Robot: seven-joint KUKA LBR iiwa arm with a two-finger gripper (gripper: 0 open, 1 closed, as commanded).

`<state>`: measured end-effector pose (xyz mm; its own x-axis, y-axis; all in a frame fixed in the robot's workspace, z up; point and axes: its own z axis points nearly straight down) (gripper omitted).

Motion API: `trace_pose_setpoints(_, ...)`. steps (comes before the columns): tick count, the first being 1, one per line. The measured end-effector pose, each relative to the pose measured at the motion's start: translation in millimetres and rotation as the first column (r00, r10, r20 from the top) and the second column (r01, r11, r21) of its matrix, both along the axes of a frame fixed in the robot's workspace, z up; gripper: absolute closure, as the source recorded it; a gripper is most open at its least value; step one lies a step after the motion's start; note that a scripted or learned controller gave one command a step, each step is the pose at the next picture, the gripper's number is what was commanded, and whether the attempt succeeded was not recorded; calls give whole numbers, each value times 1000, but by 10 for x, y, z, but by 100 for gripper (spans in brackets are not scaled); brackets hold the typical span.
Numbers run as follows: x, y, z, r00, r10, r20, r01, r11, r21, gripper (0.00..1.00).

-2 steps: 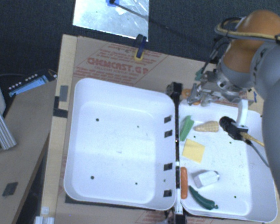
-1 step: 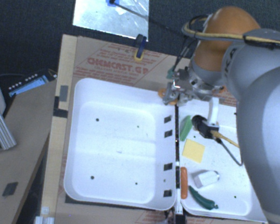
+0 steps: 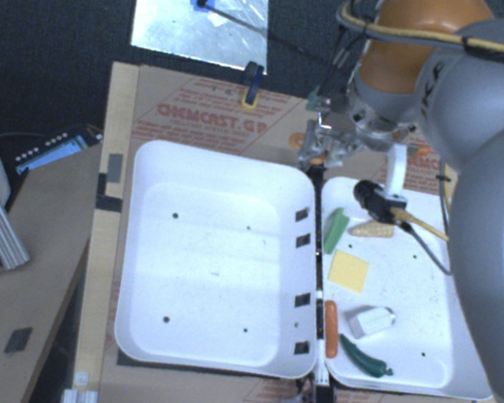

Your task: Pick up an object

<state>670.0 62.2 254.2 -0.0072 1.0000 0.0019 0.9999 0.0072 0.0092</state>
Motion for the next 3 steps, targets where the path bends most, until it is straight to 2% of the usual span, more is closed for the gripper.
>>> trace_pose_setpoints(1,-16,-54,-441,1000,-6,-10,6,1000,-3,100)
trace_pose_setpoints(2,-6,377,122,1000,1,-2,-1,1000,1,100)
trace_pose_setpoints(3,-6,438,1926,1000,-1,13,1,1000,2,100)
